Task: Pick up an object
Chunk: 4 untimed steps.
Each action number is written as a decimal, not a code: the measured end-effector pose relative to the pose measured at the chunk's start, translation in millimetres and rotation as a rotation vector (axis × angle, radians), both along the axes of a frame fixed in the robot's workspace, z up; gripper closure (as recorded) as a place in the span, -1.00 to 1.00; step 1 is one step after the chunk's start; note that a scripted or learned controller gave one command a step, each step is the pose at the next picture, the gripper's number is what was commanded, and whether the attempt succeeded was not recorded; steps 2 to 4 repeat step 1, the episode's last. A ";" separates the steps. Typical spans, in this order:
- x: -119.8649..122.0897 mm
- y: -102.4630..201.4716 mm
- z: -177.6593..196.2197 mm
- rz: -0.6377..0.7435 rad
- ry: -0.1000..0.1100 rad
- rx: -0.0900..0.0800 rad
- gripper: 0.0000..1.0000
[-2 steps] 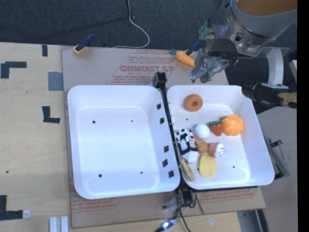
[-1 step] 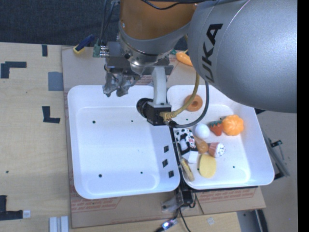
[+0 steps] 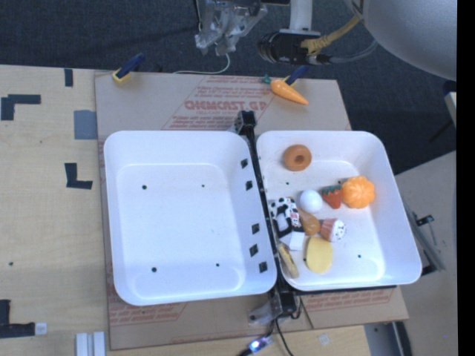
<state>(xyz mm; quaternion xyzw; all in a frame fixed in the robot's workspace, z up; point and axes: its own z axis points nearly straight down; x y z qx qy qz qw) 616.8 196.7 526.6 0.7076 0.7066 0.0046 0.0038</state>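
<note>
The gripper [image 3: 221, 32] hangs at the top of the view, above the dark floor beyond the cardboard sheet [image 3: 223, 110], well apart from both bins; nothing sits between its fingers, and whether they stand spread or pressed together I cannot tell at this size. The candidates for picking all lie in the right bin [image 3: 386, 162]: a small brown doughnut [image 3: 297, 157] alone near the far wall, an orange fruit [image 3: 358, 192] touching a red piece [image 3: 333, 196], a white ball [image 3: 310, 200], a black-and-white figure [image 3: 283, 213] against the centre divider, and a pale yellow piece [image 3: 320, 256] nearer the front. The left bin [image 3: 119, 154] holds no candidates. A toy carrot [image 3: 288, 91] lies on the cardboard outside the bins. In my judgement these are light plastic play foods, stiff and somewhat slick, unlikely to break. The doughnut appears the soundest choice: it stands clear of its neighbours, and closing across its outer rim should hold. The round fruit and ball may roll or squirt from a pinch; the clustered items risk a crowded grasp.
</note>
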 end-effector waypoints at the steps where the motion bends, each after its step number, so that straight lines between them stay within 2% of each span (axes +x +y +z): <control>1: -12.2 -17.1 -150.8 0.001 0.030 -0.007 1.00; 4: -12.2 -17.1 -150.8 0.001 0.030 -0.007 1.00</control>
